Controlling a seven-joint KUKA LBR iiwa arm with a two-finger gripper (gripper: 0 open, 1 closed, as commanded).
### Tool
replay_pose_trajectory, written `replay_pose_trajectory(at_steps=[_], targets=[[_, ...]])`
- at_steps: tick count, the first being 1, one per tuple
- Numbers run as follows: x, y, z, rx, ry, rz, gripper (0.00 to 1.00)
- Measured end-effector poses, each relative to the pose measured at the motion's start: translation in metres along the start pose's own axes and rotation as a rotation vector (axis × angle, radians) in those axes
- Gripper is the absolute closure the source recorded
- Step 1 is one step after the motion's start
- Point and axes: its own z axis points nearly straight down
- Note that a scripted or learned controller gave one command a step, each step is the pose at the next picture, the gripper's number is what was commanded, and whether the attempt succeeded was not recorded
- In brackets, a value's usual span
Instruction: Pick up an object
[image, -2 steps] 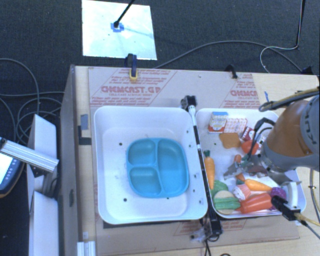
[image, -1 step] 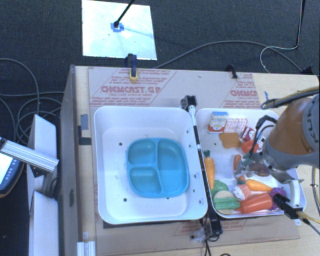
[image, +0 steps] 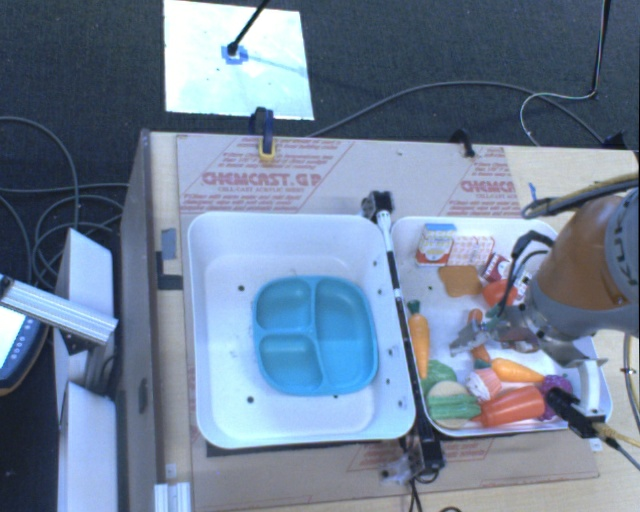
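Reaching in from the right, the grey arm with its orange band (image: 600, 255) bends down over the right white bin (image: 405, 240). Its metal pincer (image: 472, 335) points left, low among the toy food, and I cannot tell how wide it is. A small orange carrot (image: 419, 343) lies just left of it, near the bin's left wall. A longer orange carrot (image: 517, 371) lies just below the arm. The left white bin (image: 225, 240) on the tabletop (image: 330, 165) holds a blue plastic tray with four parts (image: 316, 335).
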Motion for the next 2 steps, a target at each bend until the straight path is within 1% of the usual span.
replay_pose_trajectory(at_steps=[1,2], targets=[[0.033,-0.017,0.018,-0.003,-0.003,0.001,0.00],[-0.024,-0.018,-0.076,0.000,-0.002,0.001,0.00]])
